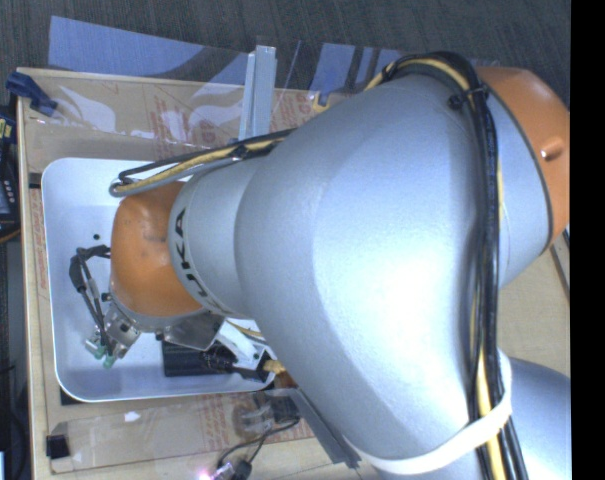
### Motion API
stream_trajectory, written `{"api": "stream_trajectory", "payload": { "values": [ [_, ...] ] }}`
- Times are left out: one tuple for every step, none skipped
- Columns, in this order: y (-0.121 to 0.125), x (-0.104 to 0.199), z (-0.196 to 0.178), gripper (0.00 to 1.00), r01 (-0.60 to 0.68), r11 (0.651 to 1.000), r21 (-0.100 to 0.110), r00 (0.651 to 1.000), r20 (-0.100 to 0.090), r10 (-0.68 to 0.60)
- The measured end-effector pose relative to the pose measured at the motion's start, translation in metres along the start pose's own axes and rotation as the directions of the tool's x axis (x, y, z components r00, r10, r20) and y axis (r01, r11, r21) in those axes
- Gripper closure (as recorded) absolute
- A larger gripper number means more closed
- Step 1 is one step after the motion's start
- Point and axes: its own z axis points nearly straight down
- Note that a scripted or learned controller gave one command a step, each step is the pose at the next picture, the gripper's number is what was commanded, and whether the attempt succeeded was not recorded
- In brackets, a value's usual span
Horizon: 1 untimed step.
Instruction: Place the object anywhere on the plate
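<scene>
Whether our fingers are parted or clenched, we cannot tell; our gripper (104, 348) hangs over the left bin's (57, 268) near-left corner.

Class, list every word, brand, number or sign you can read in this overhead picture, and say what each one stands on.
"KUKA", partly visible: dark letters run sideways on the grey arm just beside its orange band; only some letters show.
Faint reddish printing on the bench behind the white bin: too blurred to read.
No other text is legible.
</scene>
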Motion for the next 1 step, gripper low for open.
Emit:
{"api": "stream_trajectory", "payload": {
  "values": [
    [-0.0256, -0.0213, -0.1395, 1.00, 0.018, 1.000, -0.003, 1.000, 0.001, -0.018]
  ]
}}
